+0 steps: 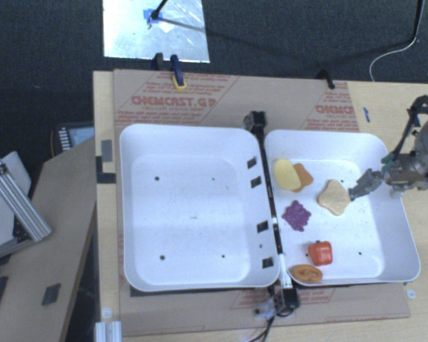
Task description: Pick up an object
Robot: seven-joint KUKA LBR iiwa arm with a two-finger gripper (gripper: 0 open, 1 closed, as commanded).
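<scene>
Though the gripper [362, 185] reaches into the right bin [396, 212], touching the tan bread slice's [334, 198] edge, nothing is lifted; finger spread: cannot tell. Unpicked alongside: yellow-orange piece [291, 174], purple grapes [297, 215], red pepper [321, 252].

One fixed camera, high above the bench

It looks down at a slant on both white bins, left bin [189, 205] and right bin [374, 241], from well back, taking in the bench [71, 184], dark floor beyond, and the arm [417, 166] entering at right.
</scene>
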